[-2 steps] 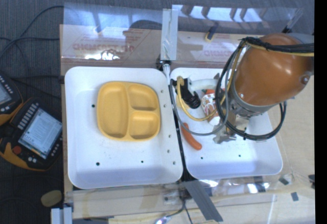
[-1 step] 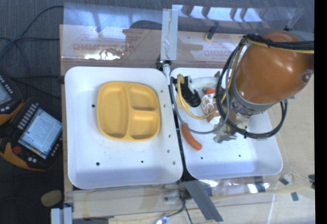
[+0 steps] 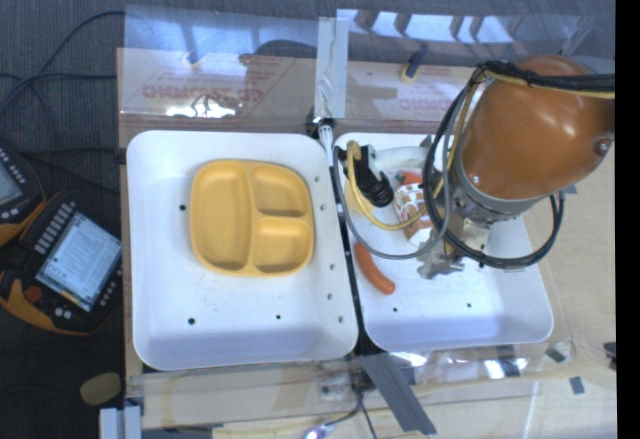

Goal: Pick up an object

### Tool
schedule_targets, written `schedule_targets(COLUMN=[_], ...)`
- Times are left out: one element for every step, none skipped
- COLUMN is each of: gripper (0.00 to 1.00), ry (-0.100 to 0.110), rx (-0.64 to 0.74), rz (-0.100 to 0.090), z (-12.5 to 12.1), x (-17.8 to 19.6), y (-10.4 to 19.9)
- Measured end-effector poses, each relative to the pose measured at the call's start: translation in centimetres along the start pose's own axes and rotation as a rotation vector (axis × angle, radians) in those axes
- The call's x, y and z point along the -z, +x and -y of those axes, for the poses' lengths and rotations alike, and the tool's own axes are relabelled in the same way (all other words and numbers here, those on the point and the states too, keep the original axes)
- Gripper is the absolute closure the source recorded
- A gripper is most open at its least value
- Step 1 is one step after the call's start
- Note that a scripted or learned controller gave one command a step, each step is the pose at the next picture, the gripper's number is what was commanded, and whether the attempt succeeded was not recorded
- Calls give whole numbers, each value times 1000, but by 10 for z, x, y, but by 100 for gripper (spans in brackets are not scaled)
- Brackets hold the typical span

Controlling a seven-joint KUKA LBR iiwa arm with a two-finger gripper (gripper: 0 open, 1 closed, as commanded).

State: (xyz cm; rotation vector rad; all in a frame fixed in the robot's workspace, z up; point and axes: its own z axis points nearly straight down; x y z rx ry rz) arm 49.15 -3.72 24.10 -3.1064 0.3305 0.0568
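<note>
The gripper is seen over one white bin, with an orange sausage-like thing just beside it. A yellow divided tray is found well apart from it, in the neighbouring bin.

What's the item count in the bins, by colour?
Yellow: 1, divided plate, left bin
Orange: 1, carrot-like stick, right bin
White with orange print: 1, small container, partly behind the arm
Total: 3

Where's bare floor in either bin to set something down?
Left bin: the strip between the yellow divided tray and the near wall, plus its left margin. Right bin: the near strip below the orange sausage-shaped item. Its far half is crowded under the arm.
</note>
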Motion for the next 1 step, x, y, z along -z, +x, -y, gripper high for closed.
schedule_targets(gripper=[100], ry=[2], rx=[-1], rz=[6], z=[2], x=[7], y=[-1])
